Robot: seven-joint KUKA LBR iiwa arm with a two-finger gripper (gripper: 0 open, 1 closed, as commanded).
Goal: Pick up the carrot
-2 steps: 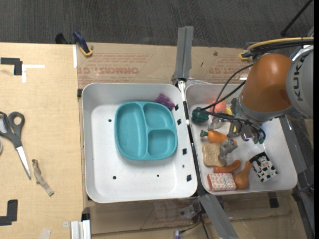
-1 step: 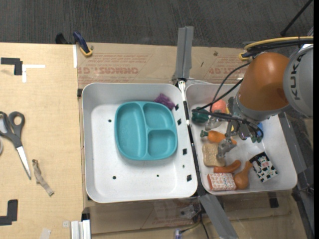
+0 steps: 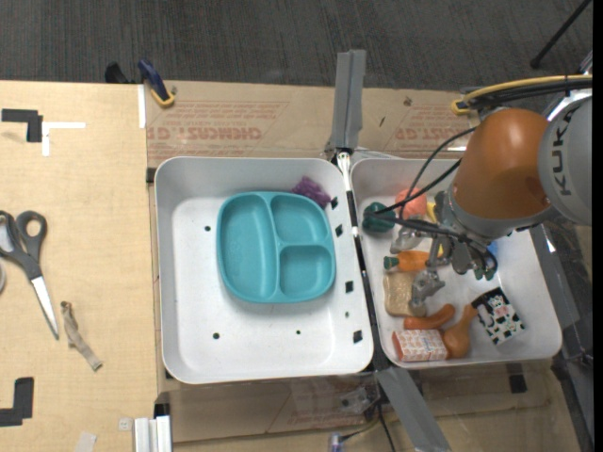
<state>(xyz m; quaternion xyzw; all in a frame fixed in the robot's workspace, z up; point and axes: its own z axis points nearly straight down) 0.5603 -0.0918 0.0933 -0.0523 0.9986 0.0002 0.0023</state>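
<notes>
Gripper (image 3: 429,288) hangs low over the right bin (image 3: 542,347), just above the clutter; whether it is open or closed I cannot tell. Nothing looks lifted, so the pick seems undone. What I take for the carrot (image 3: 461,330) lies at the bin's near side, beside a sausage (image 3: 429,318), its long axis running near-to-far, tilted, tip direction unclear.

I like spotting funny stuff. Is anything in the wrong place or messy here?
A little. A purple thing sits wedged behind the teal plate, against the left bin's back wall. The toy food in the right bin lies jumbled together. Nothing looks spilled or broken.
</notes>
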